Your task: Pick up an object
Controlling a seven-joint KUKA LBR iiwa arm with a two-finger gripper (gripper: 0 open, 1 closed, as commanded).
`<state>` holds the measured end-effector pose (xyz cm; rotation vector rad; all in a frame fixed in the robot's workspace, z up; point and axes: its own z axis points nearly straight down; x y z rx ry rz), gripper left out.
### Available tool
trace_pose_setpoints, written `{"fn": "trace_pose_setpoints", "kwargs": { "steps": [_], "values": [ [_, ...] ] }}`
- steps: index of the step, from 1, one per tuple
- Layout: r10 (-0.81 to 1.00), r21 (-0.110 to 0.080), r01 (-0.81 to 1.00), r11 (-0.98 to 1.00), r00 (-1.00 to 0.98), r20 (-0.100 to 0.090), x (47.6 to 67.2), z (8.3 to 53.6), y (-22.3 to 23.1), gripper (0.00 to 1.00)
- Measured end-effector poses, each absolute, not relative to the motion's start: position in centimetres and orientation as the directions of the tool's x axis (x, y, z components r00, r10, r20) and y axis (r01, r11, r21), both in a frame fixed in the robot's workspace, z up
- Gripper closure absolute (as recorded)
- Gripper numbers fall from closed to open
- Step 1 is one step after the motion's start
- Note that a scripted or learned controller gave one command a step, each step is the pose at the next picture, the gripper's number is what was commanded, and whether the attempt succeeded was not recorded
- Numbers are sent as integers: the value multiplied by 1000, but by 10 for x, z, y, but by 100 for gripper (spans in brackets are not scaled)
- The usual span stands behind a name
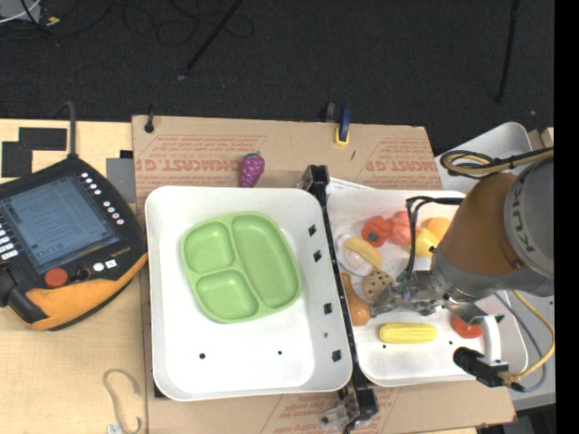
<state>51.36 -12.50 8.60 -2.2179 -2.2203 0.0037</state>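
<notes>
- Arm (493, 233) comes in from the right of the frame, wrist low over the right bin (425, 369); we read this as a descent toward the toy pile, a judgement only
- Gripper (404, 289) sits at lower centre-right, just beside a spotted brown piece (377, 286); we cannot tell whether the tool is released or clenched, nothing visibly held
- Right bin holds the candidate objects: toy corn cob (407, 334) below the gripper, banana (362, 252) up-left of it, red and orange toy produce (391, 229) at the bin's upper part, small orange piece (359, 313) by the divider, red piece (466, 326) under the wrist
- Left bin (181, 360) holds a green three-compartment plate (241, 267), compartments bare
- Purple toy grapes (251, 168) lie on the cardboard (208, 152) above the left bin, outside both bins
- Teach pendant (63, 233) rests at the left of the frame, well apart from the bins
</notes>
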Motion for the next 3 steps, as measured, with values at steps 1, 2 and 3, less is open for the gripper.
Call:
{"fn": "trace_pose_setpoints", "kwargs": {
  "steps": [1,2,3],
  "values": [
    [1000,-4,1000,-6,6,2,513,98,-127,100],
    [1000,1,1000,-3,3,0,514,139,-128,100],
    [1000,3,1000,-1,1,-1,517,201,-134,100]
  ]
}}
